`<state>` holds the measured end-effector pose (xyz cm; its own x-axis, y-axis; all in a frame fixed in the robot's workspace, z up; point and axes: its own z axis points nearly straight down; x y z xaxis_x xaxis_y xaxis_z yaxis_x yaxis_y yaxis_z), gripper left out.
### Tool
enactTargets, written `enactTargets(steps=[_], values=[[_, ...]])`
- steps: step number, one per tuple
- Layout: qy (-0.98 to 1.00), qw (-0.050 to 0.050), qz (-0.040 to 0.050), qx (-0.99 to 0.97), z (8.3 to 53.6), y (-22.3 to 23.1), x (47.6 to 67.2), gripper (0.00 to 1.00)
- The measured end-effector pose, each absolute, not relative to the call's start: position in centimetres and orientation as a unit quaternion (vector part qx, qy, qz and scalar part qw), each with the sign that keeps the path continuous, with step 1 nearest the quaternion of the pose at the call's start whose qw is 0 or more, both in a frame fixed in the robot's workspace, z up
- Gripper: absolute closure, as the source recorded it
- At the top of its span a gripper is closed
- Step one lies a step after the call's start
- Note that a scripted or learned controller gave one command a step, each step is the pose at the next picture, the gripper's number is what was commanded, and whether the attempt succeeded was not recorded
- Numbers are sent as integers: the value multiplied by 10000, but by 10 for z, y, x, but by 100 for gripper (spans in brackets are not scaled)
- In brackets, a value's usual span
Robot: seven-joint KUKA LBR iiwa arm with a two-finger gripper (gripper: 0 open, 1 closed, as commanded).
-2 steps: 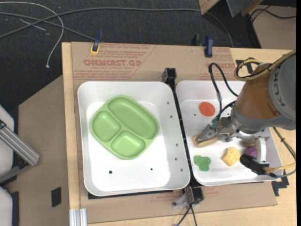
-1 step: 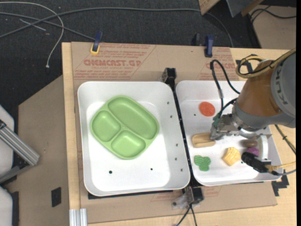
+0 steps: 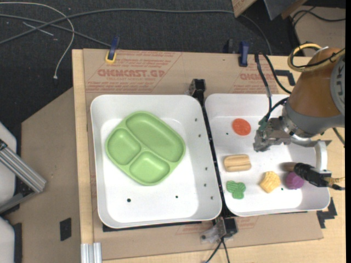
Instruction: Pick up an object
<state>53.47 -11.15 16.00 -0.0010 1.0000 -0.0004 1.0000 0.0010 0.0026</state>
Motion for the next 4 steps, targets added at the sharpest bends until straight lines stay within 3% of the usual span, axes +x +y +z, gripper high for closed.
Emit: enactTargets(steps=[1, 2, 4], values=[[7079, 23, 17, 7063, 218, -104, 542, 100], [7074, 8, 9, 7068, 229, -104, 543, 100], [7086, -11, 1, 7056, 215, 6, 558, 100]])
